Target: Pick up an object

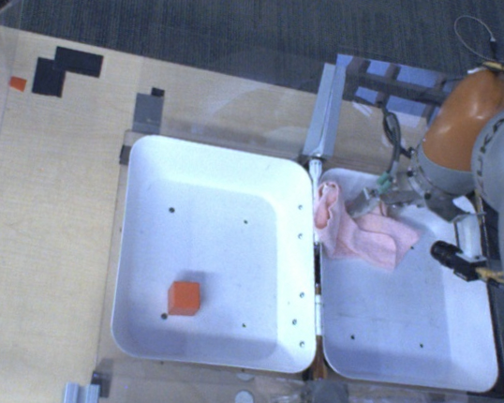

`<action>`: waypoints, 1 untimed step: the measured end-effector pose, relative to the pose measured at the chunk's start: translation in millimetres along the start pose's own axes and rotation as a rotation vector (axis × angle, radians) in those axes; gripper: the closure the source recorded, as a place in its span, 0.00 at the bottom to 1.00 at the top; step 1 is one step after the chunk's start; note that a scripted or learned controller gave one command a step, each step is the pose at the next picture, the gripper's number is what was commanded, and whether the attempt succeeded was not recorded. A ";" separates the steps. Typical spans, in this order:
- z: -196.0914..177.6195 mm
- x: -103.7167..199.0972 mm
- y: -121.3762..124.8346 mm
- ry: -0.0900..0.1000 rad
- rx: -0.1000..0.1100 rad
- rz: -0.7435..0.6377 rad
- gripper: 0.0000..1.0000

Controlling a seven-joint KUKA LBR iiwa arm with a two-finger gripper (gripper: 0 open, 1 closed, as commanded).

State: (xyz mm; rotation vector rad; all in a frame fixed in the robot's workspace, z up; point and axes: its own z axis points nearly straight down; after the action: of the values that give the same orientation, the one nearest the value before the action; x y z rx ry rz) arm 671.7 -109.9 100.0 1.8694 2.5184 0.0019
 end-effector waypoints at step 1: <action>-11.5 -0.9 3.0 -0.006 -0.010 -0.004 1.00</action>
State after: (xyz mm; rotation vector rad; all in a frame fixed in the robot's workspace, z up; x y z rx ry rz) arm 674.7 -109.9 111.5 1.8584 2.5128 0.0084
